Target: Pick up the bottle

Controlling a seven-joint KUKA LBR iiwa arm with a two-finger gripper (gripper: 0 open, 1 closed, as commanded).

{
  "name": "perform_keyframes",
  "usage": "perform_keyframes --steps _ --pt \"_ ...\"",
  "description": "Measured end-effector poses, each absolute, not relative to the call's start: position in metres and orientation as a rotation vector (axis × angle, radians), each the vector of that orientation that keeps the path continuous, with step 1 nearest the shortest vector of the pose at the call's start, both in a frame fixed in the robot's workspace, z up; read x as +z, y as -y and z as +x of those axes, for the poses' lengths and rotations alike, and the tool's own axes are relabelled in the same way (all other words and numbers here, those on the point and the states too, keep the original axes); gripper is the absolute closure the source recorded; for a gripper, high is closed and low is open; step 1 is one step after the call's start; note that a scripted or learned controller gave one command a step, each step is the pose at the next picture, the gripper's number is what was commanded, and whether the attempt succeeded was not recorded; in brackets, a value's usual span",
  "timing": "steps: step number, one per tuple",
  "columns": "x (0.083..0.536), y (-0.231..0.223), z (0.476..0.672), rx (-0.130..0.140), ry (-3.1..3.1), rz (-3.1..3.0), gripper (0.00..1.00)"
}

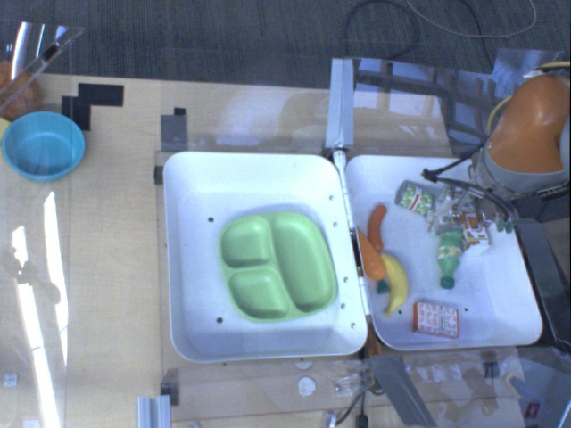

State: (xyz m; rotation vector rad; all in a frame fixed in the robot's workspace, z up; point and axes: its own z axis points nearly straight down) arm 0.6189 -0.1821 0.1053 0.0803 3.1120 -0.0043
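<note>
Bottle: we are seeing the small green plastic bottle (450,257) lying on the floor of the right white bin (517,328), in its right half, with the cap end pointing toward the bin's near edge.
Arm: we are seeing the grey arm with its orange band (526,132) hanging over the far right corner of the right bin.
Gripper: we are locating the two-finger gripper (457,210) low over the bin, just on the far side of the bottle; we cannot tell how its fingers stand, because cables and packets are crowding that spot.
Hold: we are not seeing the bottle between the fingers; it is resting on the bin floor.
Neighbours: we are noting a small white and red packet (476,232) just beside the bottle's far end, a green and white packet (415,196) toward the far edge, a red patterned card (436,319) near the near edge, and a yellow banana (394,283) with an orange carrot (376,226) along the left wall.
Left bin: we are seeing a green three-compartment plastic tray (277,266) lying at the centre of the left white bin (187,239).
Progress: we are judging the approach to be largely made, while the grasp and the lift are not yet done.
Remaining: we are judging that closing on the bottle and raising it clear of the bin are what is left.
</note>
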Motion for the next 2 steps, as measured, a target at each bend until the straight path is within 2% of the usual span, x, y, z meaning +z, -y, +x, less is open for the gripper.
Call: perform_keyframes --steps 1,2 --pt "0.244 0.104 0.626 0.001 -3.111 0.243 1.00" --pt "0.396 0.173 0.661 -0.002 -3.063 0.548 1.00"
